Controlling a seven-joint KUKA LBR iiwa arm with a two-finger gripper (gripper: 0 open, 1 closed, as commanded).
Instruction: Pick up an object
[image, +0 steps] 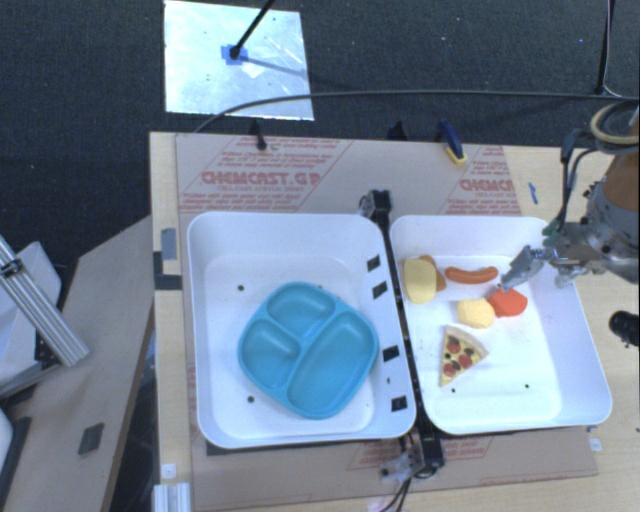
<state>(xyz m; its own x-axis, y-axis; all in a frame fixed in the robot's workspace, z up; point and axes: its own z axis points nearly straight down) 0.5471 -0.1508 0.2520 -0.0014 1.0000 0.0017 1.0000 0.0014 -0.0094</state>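
Across the tabletop (110, 290) sit two white bins side by side. Biggest is the left bin (215, 250), holding a blue divided plate (307, 348). Next, the right bin (575, 385) carries the small toy foods, any of which would serve the task: a sausage (470, 273) at the far side, a yellow-and-brown piece (421, 279) to its left, a pizza slice (460, 353) nearer, a pale yellow lump (476, 313), and a red-orange piece (509, 303) touching that lump on its right.

Reaching in from the right, the gripper (522, 268) hangs just above and beside the red-orange piece; whether the jaws are open or closed I cannot tell. Nothing shows between them.

Judged from this, the red-orange piece is the likely target. A clean grasp calls for centring over it and straddling it clear of the yellow lump, since the two touch and a finger could push one into the other.
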